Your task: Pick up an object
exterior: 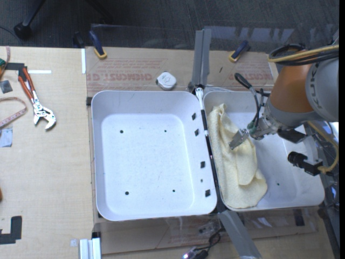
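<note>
Overhead slanted view of the bench. The grey arm with an orange band (291, 88) enters from the right and reaches down into the right-hand shallow white bin (285, 190). Its two-finger gripper (239, 141) is lowered onto a crumpled pale-yellow cloth (237, 171), which lies along the left side of that bin, from near the top wall to the bottom wall, against the divider between the bins. The metal fingers (237, 142) touch the upper middle of the cloth; whether fabric is caught between them, and how far apart they stand, cannot be told from this angle.

The right half of the right-hand bin floor is bare white, giving open room beside the cloth. The left-hand shallow white bin (102, 161) shows only its floor with a few small dark dots. Beyond the bins, on the brown board, sits a small round white tape measure (166, 80); on the pale wooden bench at far left lies an orange-handled adjustable wrench (35, 102).
</note>
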You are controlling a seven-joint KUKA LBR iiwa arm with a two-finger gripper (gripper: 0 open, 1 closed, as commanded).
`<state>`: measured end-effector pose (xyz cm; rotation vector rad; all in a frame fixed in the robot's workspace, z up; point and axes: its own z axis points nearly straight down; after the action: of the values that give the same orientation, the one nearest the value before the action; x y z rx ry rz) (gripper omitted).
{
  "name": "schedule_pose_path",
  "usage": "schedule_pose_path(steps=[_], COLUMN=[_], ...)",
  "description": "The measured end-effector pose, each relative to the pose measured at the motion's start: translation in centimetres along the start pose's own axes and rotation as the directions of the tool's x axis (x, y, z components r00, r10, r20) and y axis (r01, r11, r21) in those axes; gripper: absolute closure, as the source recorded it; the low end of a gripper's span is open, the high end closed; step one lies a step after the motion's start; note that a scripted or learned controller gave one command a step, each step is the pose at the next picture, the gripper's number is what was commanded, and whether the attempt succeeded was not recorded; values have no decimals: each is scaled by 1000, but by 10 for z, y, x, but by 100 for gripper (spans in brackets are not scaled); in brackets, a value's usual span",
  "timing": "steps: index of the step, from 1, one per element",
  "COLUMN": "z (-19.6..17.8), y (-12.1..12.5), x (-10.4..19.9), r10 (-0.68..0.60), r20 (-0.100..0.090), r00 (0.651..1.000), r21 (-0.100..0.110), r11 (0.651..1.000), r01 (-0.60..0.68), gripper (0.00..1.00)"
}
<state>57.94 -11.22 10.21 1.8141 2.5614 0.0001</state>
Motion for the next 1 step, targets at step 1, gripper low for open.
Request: schedule_pose_path(steps=[1], z=[9], y=[-31], x=[-16], r10=[-3], r20=[0], r00=[1000], r21=[0], r11=[1000], r01=[3], gripper=[0])
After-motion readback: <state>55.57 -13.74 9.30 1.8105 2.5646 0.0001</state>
